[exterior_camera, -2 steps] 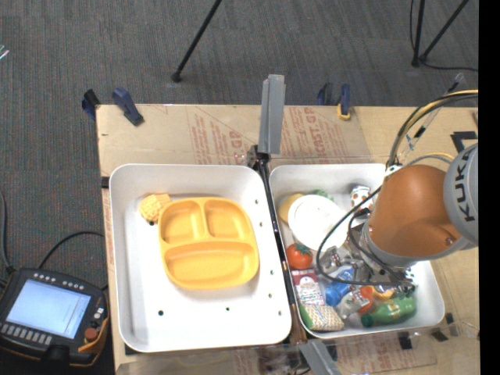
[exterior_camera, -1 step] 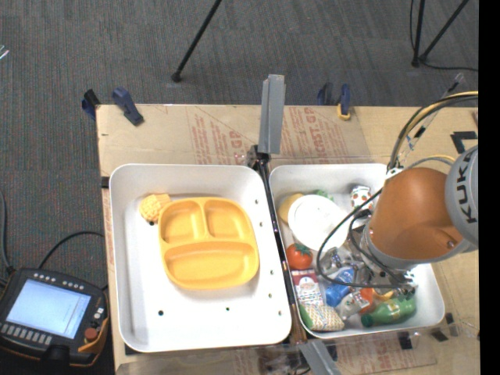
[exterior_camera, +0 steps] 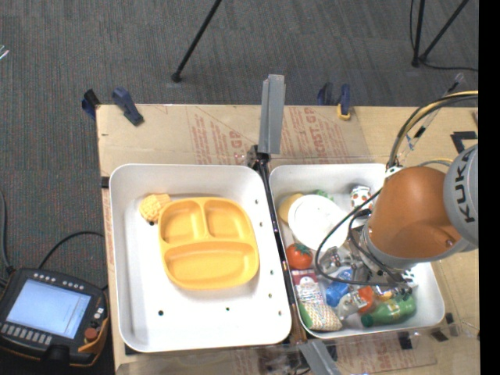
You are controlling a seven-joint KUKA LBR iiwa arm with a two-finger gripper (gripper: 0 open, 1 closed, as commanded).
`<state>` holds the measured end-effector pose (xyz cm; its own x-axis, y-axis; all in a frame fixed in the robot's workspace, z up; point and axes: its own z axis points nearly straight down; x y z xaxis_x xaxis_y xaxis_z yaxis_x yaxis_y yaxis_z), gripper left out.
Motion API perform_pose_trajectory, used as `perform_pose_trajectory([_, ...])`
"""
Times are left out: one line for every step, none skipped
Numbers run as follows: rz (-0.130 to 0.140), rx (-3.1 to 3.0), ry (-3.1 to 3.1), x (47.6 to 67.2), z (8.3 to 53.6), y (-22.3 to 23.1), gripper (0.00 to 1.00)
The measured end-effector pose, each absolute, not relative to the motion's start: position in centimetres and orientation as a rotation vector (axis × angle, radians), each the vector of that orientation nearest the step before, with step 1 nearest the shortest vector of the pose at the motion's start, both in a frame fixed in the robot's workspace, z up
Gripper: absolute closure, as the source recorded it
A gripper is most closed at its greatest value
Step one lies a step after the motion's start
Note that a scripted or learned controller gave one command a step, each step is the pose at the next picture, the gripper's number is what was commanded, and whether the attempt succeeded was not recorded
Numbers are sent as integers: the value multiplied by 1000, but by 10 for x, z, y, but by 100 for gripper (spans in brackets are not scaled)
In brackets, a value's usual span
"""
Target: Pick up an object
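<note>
My arm, with its big orange band (exterior_camera: 410, 213), reaches into the right bin (exterior_camera: 373, 172) from the right. The gripper (exterior_camera: 349, 268) is down among a pile of small objects at the bin's front. Around it lie a red tomato-like piece (exterior_camera: 298, 256), a blue item (exterior_camera: 337, 294), a green item (exterior_camera: 391, 311), an orange piece (exterior_camera: 366, 297) and a speckled packet (exterior_camera: 320, 313). A white round plate (exterior_camera: 315, 219) leans at the bin's back left. The wrist hides whatever is directly beneath it.
The left bin (exterior_camera: 133, 287) holds a yellow three-part tray (exterior_camera: 208, 241) and a small yellow corn-like toy (exterior_camera: 153, 206) at the tray's upper-left corner. A grey post (exterior_camera: 272, 116) stands behind the wall between the bins. A pendant (exterior_camera: 51, 315) sits at the lower left.
</note>
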<state>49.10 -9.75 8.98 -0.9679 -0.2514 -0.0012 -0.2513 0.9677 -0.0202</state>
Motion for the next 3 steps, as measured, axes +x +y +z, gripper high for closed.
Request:
perform_pose_trajectory([2, -242, 3132, 493, 87, -82, 0])
perform_pose_trajectory([1, -374, 3117, 495, 87, -78, 0])
perform_pose_trajectory([3, -527, 3096, 526, 87, -137, 0])
